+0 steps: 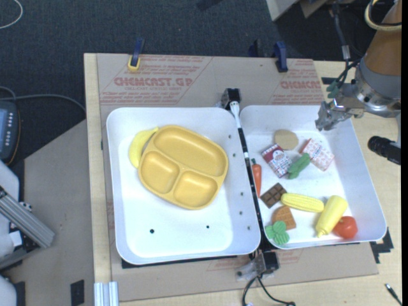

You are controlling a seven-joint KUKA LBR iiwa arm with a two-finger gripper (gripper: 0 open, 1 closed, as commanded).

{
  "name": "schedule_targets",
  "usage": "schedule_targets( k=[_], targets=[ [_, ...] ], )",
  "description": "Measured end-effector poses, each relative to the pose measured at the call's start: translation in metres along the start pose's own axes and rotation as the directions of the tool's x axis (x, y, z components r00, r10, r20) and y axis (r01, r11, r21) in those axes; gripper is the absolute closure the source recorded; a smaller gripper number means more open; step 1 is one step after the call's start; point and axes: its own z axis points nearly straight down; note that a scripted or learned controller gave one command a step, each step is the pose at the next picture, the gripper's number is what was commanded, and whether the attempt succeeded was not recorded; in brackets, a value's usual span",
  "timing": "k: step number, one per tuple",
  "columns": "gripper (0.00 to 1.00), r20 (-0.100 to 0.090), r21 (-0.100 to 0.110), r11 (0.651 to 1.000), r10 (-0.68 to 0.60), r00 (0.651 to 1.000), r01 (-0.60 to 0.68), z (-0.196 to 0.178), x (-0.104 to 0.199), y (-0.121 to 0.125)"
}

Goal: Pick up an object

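Toys are all piled in the right bin point(366, 171), so that's where we've got anything worth picking. We can see a tan round cookie-looking disc point(286, 138) near the top, a red-and-white packet point(275, 159) under it, another pinkish wrapped packet point(317, 153) to its right, and a green leafy piece point(298, 166) wedged between them. Lower down we have a brown chocolate square point(273, 195), a bumpy yellow corn cob point(302, 202), a smooth yellow bottle point(331, 213) touching a glossy red tomato point(346, 227), plus an orange cracker point(283, 217) over a green lettuce bit point(278, 234). A skinny carrot point(256, 177) lies along the divider side.

The gripper point(326, 120) hangs over that bin's upper right rim, not touching any toy; we can't tell how its claw is set from here.

The left bin point(121, 190) holds a yellow plastic sectioned tray point(183, 166), tilted, with a yellow rounded piece point(138, 148) poking out beneath its left edge.
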Motion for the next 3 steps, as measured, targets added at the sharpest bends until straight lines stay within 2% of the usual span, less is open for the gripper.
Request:
schedule_targets(
  k=[1, 2, 3],
  targets=[
    [1.0, -0.004, 0.004, 1.0, -0.006, 1.0, 0.006, -0.003, 0.061, 0.008],
    [1.0, -0.002, 0.006, 1.0, -0.002, 1.0, 0.002, 0.01, 0.075, 0.022],
    [1.0, -0.001, 0.008, 1.0, 0.0, 1.0, 0.0, 0.012, 0.075, 0.018]
  ],
)
